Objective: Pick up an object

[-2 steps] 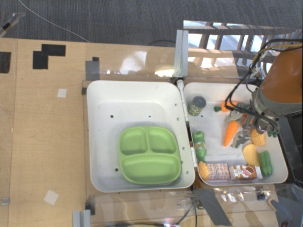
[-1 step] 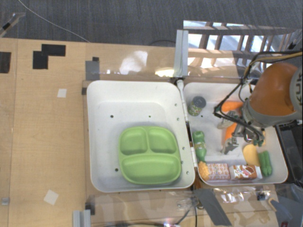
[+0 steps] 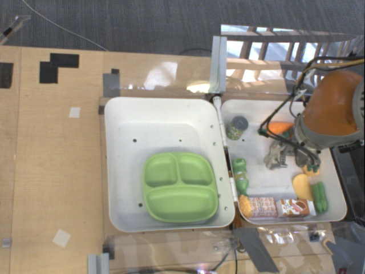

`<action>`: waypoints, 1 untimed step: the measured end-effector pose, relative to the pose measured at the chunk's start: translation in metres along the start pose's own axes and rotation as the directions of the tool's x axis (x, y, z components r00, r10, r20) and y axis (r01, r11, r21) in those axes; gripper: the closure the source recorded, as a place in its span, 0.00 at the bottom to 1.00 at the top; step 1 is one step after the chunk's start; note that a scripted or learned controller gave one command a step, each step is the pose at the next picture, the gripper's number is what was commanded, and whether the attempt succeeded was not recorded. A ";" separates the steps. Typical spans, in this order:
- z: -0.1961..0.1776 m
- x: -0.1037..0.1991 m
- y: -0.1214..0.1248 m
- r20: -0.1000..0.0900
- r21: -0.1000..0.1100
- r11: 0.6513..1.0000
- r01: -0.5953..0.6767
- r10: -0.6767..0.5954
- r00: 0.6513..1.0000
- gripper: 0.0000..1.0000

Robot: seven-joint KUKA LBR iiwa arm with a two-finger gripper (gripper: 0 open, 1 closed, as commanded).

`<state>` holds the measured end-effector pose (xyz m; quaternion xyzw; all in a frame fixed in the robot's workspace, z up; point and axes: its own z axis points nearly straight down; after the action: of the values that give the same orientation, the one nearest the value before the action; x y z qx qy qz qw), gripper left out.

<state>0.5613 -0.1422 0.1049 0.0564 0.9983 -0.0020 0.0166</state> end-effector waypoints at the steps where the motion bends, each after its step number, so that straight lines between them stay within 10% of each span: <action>1: 0.000 0.000 0.000 -0.001 0.000 1.000 0.000 0.000 1.000 0.00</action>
<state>0.5610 -0.1418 0.1043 0.0563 0.9983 -0.0018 0.0160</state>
